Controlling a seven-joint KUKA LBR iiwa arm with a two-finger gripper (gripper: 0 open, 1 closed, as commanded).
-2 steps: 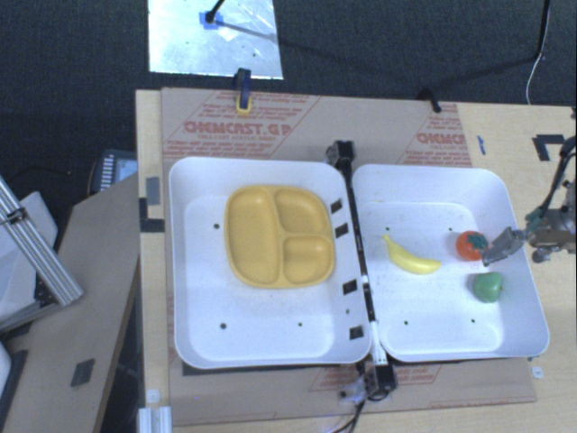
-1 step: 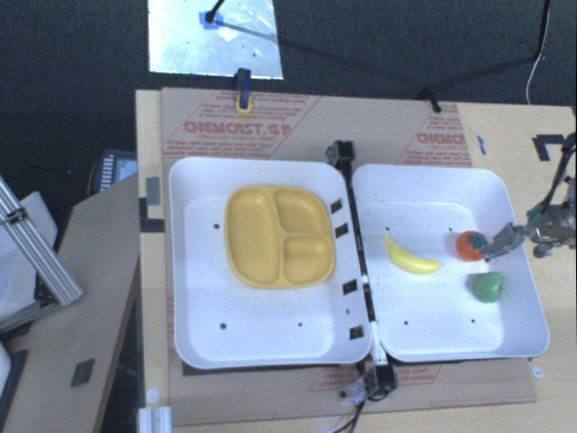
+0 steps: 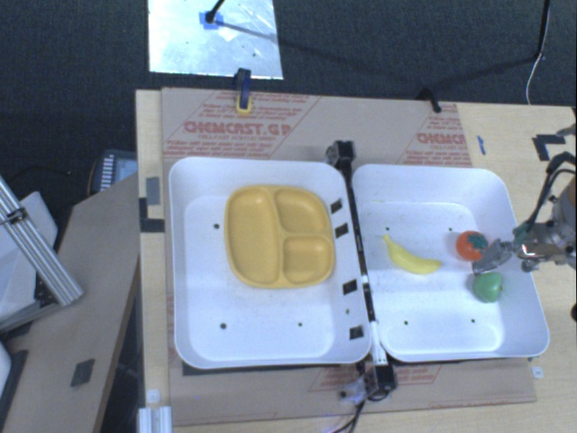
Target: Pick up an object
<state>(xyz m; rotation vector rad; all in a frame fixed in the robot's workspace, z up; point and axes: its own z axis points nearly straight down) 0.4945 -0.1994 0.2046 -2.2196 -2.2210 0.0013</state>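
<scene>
In the right bin (image 3: 433, 188) lie a yellow banana (image 3: 411, 258), a red-orange tomato-like ball (image 3: 469, 244) and a green round fruit (image 3: 488, 286). My gripper (image 3: 494, 258) reaches in from the right edge, low over the bin's right side. Its tip sits between the red ball and the green fruit, close to both. Nothing shows between its fingers.
The left bin (image 3: 198, 332) holds a yellow sectioned plate (image 3: 278, 236). A black divider strip (image 3: 353, 260) runs between the bins. Brown cardboard lies under both bins, and a shiny metal sheet (image 3: 215, 23) lies at the back.
</scene>
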